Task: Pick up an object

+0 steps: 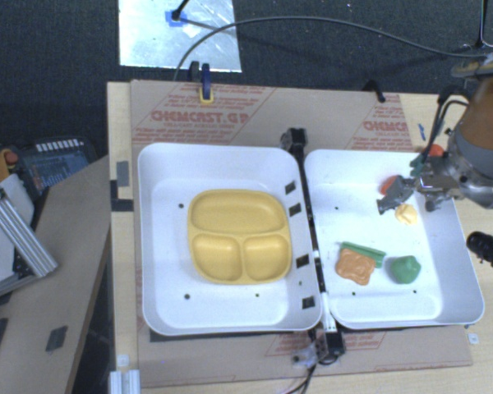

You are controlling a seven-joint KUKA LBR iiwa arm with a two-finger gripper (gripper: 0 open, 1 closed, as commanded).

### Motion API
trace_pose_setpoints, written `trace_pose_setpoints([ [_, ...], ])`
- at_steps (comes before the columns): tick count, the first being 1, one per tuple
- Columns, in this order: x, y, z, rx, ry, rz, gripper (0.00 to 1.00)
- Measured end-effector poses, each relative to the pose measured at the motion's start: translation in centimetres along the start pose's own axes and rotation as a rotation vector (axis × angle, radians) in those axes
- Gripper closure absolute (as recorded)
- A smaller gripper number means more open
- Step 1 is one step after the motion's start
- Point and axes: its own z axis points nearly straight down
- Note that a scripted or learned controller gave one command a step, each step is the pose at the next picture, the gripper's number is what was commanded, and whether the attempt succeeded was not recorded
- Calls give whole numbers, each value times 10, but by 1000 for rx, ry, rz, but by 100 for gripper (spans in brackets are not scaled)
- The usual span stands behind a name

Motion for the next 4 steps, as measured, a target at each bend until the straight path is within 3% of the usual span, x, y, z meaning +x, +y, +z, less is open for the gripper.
trace_pose_setpoints([
  [1,0,2,-5,-10,-1,-2,0],
  [4,-3,-6,147,-5,0,0,0],
])
